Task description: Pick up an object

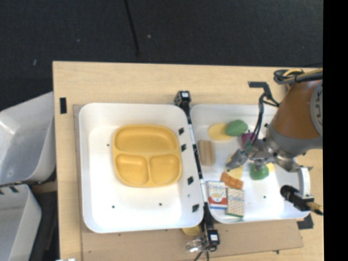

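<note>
My gripper [243, 157] hangs low over the middle of the right bin [272, 208], reaching in from the right. Just below it lie a small yellow piece [235, 173] and an orange piece [232, 181]. A green object [259, 172] sits beside the gripper on its right, partly covered by it. A purple thing [247, 138] peeks out just above the gripper. Nothing is visibly held.
In the right bin there are also a green round object [236, 127], a yellow piece [217, 131], a tan block [205, 152] by the divider and two small printed boxes [218, 194] [236, 203]. A yellow divided plate [147, 155] lies in the left bin [98, 200].
</note>
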